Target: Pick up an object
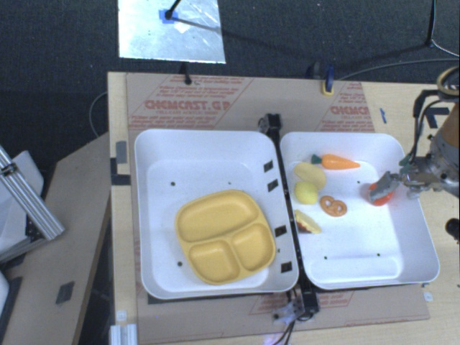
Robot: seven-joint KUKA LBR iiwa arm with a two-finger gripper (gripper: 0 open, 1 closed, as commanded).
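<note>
The right bin point(374, 264) holds several toy foods: an orange carrot point(338, 162), a pale yellow piece point(310, 172), a yellow-green lemon point(307, 192), an orange ring-shaped piece point(333, 206) and a yellow wedge point(307, 223). A small red object point(379, 195) lies near the bin's right wall. My gripper point(389, 184) reaches in from the right and sits directly over the red object's upper edge, partly covering it. Whether it touches the red object is unclear.
The left bin point(158, 157) contains a yellow divided plate point(226, 236). A black divider with clips point(284, 192) runs between the bins. A shiny sheet point(171, 21) lies beyond the bench.
</note>
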